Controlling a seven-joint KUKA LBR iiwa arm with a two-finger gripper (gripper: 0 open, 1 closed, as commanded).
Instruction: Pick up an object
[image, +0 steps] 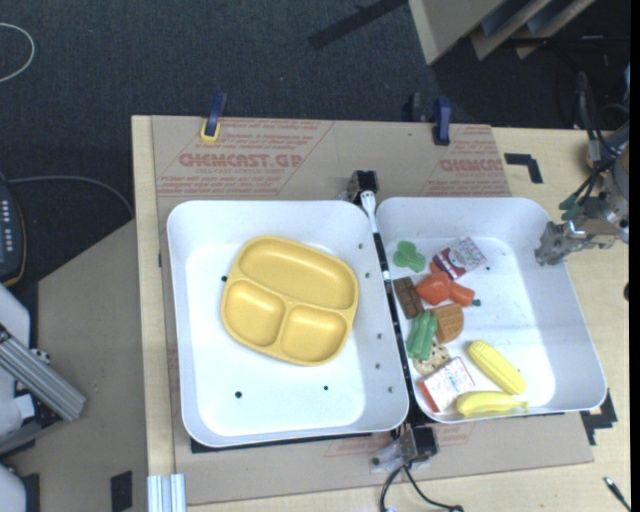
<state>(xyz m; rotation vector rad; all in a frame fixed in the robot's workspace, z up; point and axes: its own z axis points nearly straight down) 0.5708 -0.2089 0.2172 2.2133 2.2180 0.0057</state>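
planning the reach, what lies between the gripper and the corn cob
In the camera view, bare white bin floor lies between the gripper and the corn cob.

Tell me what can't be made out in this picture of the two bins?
- End effector, camera view: small and blurred at the right bin's edge; whether it is open or shut can't be told.
- Arm: cut off by the picture's right edge.
- Red and white packets: print too small to read.
- Brown pieces: partly covered by neighbouring toy food, so their shape is unclear.
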